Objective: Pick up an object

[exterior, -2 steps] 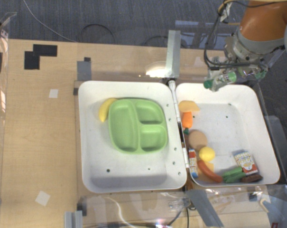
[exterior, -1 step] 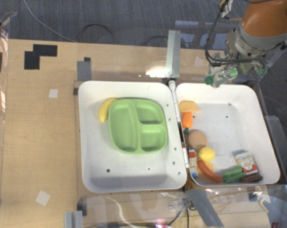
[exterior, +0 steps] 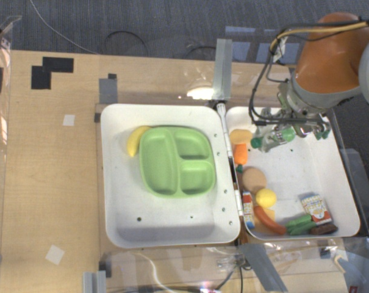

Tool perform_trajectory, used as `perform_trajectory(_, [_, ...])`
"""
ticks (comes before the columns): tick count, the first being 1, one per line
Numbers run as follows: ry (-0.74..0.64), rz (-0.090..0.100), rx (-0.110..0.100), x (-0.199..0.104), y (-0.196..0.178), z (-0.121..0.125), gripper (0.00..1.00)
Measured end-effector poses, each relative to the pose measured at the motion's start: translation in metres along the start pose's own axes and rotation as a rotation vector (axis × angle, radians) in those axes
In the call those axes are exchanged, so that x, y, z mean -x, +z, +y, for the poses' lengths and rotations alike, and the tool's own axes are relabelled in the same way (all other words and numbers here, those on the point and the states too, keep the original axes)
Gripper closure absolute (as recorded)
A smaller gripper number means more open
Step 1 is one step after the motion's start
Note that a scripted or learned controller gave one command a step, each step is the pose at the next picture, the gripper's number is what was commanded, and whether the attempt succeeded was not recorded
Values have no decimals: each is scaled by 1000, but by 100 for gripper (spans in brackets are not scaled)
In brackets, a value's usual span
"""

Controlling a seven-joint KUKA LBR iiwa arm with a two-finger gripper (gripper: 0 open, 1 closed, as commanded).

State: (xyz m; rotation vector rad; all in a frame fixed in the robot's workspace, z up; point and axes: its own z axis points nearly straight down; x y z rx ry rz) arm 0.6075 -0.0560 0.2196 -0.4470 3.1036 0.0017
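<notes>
The gripper (exterior: 286, 133) hangs over the back part of the right bin (exterior: 330, 170), below the arm's orange band. Along that bin's left side lie a tan bun-like item (exterior: 239, 136), an orange carrot piece (exterior: 240, 154), a brown potato-like item (exterior: 254, 179) and a yellow lemon (exterior: 266, 198). At the bin's front are a small bottle (exterior: 247, 204), a red-orange pepper (exterior: 269, 221), a green item (exterior: 300, 224), a small carton (exterior: 314, 206) and a dark brown item (exterior: 322, 229). The gripper is closest to the bun-like item, just to that item's right.
The left bin (exterior: 120, 218) holds a green divided plate (exterior: 175, 160) with a yellow banana (exterior: 134, 140) at its back-left edge. A thin rim (exterior: 230, 163) separates the two bins. Black cables (exterior: 260, 84) loop from the arm over the right bin's back edge.
</notes>
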Motion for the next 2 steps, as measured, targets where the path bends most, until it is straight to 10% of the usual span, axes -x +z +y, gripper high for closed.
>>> perform_trajectory(1, [-262,-9,-6,51,-62,-55,100])
perform_trajectory(2, [-480,-2,-4,4,-19,-120,100])
